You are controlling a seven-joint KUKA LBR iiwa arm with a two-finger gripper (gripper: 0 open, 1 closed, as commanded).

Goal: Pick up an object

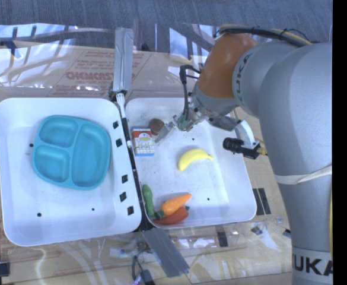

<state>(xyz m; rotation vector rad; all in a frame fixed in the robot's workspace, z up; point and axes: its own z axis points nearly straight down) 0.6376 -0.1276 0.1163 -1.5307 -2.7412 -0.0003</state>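
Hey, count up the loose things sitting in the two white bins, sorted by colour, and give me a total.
Blue: 1, the divided plate
Yellow: 1, the banana
Orange: 1, the carrot
Red: 1, the pepper
Green: 1, the cucumber
Brown: 1, the small round piece
Red, white and blue: 1, the small carton
Total: 7

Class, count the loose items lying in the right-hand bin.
6: brown round piece and small carton far-left, banana centre, cucumber, carrot, red pepper near-left. The arm may hide more.

Blue plate (72, 151), yellow banana (193, 158), orange carrot (175, 204), white bins (19, 218).
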